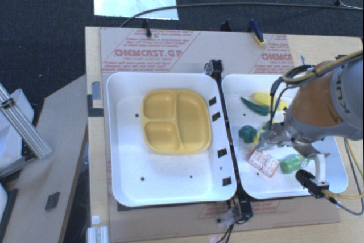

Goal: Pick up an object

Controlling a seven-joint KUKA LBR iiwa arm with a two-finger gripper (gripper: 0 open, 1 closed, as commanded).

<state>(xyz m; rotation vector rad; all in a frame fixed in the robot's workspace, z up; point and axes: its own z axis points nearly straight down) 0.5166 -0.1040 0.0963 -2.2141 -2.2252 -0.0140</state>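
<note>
The arm (pixel 327 102) is the nearest thing to the camera, coming in from the right and bending down over the right bin (pixel 239 179). Its orange band sits above the wrist, over the bin's middle, and dark cables loop off the wrist toward the bin's far side. The gripper (pixel 284 142) hangs low at the end of it, over the bin's middle and just above the floor; how the jaws stand cannot be told, since the wrist covers them.

Going left to right, with the right bin as landmark: the left bin (pixel 122 179) touches it along a black clip strip, and a yellow tray (pixel 173 120) with three compartments lies flat in that bin's middle. Inside the right bin, near its left wall, lies a teal lump (pixel 247 133). Toward the far side a green pod (pixel 254 105) rests against a yellow piece (pixel 263 99). Toward the near side a red and white packet (pixel 263 162) lies flat, just below the gripper. A light green block (pixel 292 164) sits just right of the packet, beside the wrist's black fitting.
</note>
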